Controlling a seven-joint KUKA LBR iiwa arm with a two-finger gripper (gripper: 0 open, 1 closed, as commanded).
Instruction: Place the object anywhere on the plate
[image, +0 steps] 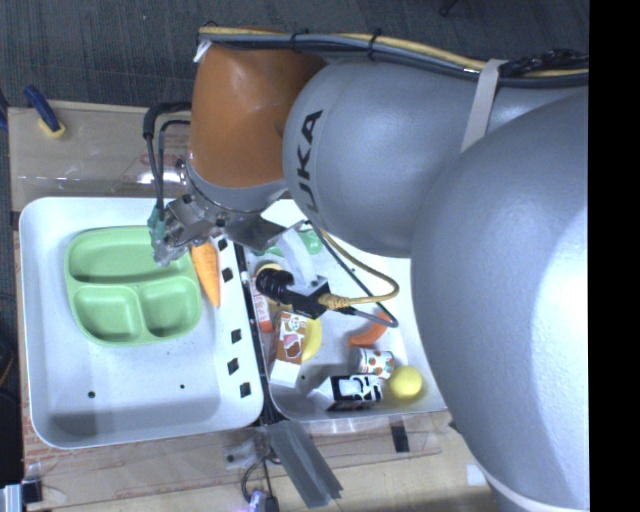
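A green plate (130, 285) with three compartments lies in the left white bin (120, 400). My gripper (165, 238) hangs over the plate's upper right corner, under the orange band of the arm. An orange carrot (206, 273) points downward right beside the gripper, along the plate's right rim and close to the wall between the bins. Its top end meets the gripper's body, and the wrist hides whether it is held or lying in the bin.
The right bin (300, 405) holds several items: a yellow ball (405, 383), a small printed carton (290, 340), a black and white package (355, 390) and a red piece (375, 330). The arm's bulk covers the right side. A blue clip (45, 110) sits at the bench's far left.
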